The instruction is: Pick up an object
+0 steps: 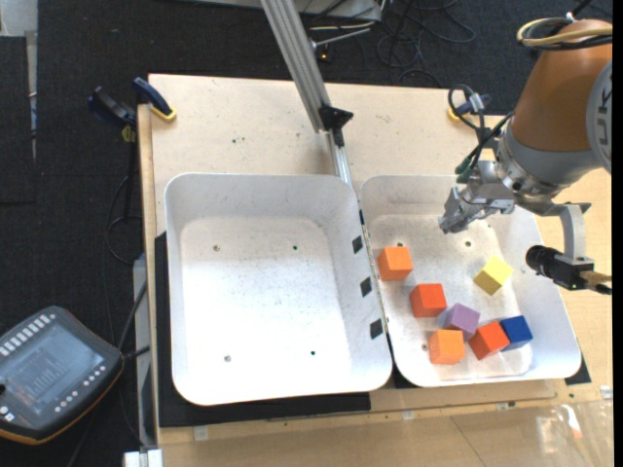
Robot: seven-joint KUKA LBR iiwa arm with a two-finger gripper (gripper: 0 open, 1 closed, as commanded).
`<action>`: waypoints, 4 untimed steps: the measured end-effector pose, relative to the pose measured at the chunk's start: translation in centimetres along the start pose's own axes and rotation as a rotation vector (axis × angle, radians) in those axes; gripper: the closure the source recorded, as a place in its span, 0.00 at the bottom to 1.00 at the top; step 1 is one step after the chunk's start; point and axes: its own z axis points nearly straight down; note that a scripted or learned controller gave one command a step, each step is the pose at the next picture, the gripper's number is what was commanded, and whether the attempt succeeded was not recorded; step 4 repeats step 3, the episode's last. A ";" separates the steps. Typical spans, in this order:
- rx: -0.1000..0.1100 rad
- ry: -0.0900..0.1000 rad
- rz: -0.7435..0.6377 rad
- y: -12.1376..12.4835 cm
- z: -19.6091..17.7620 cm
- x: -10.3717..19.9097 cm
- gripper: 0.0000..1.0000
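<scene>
The grey arm's hand (458, 220) hangs over the far part of the right shallow white bin (555, 358); whether it is open or closed cannot be told, and nothing shows in its grasp. Below it lie small cubes: an orange cube (395, 262) nearest, a yellow cube (493, 276), a red-orange cube (427, 300), a purple cube (461, 318) and a blue cube (517, 331).

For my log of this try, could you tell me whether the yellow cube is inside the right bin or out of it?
Inside: the yellow cube rests on the floor of the right bin, apart from the other cubes.
</scene>
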 end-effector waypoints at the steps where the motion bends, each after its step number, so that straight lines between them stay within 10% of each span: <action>1: 0.001 0.001 -0.002 -0.2 1.3 6.0 1.00; 3: 0.002 0.000 -0.001 -0.1 2.0 17.0 1.00; 4: 0.002 0.000 -0.001 -0.1 2.0 17.0 1.00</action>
